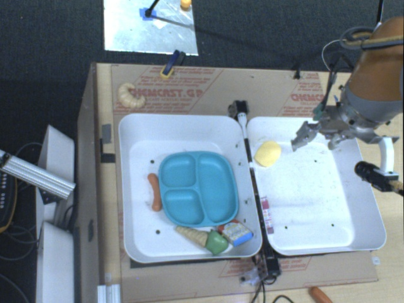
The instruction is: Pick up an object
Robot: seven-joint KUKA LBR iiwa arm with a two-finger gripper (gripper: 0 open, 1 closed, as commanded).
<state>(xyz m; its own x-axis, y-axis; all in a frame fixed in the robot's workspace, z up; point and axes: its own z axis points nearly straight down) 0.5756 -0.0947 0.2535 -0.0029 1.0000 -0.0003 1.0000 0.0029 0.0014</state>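
Observation:
A yellow lemon-like object (268,153) lies at the upper left of the right bin (328,229), close to the divider. My gripper (318,139) hangs above that bin's upper right part, to the right of the yellow object and apart from it. Its two fingers (302,138) are spread, with nothing between them. In the left bin (136,169) sit a blue sectioned plate (197,188), an orange sausage (154,191) to its left, and a cone (191,234), a green piece (217,243) and a small blue-and-white item (238,233) along the front.
A black fixture (375,175) sticks in over the right bin's right rim. On the cardboard behind the bins lie a tan peanut-shaped toy (130,95) and a blue-and-yellow item (171,64). A foil sheet (148,17) lies farther back.

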